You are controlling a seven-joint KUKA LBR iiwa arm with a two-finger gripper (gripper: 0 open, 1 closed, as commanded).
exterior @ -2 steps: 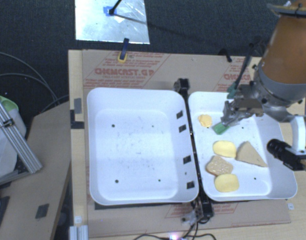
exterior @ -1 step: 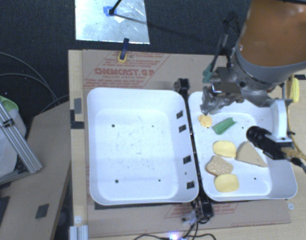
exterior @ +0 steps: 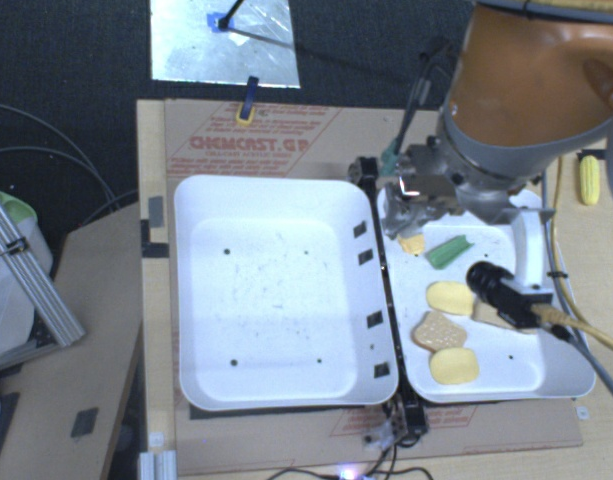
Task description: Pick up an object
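Gripper (exterior: 411, 200) sits low at 12 o'clock of the right bin (exterior: 561, 368), its open-or-shut state hidden from us, with a green piece (exterior: 448, 251) just at 4 o'clock and three yellow pieces (exterior: 449, 298) toward 6.

Left bin (exterior: 276, 298) looking like smooth white plastic, slightly glossy, faintly speckled. Right bin (exterior: 546, 368) showing the same white plastic. Board (exterior: 256, 143) under the bins reading as matt brown cardboard with red print. Sheet (exterior: 224, 28) at top appearing as shiny crinkled foil or metal. Arm (exterior: 536, 58) shell glaring smooth glossy orange, grey metal beneath. Floor (exterior: 56, 58) showing as dark, rough carpet. Yellow pieces (exterior: 452, 366) looking matt, plastic-like; green piece (exterior: 448, 251) likewise.
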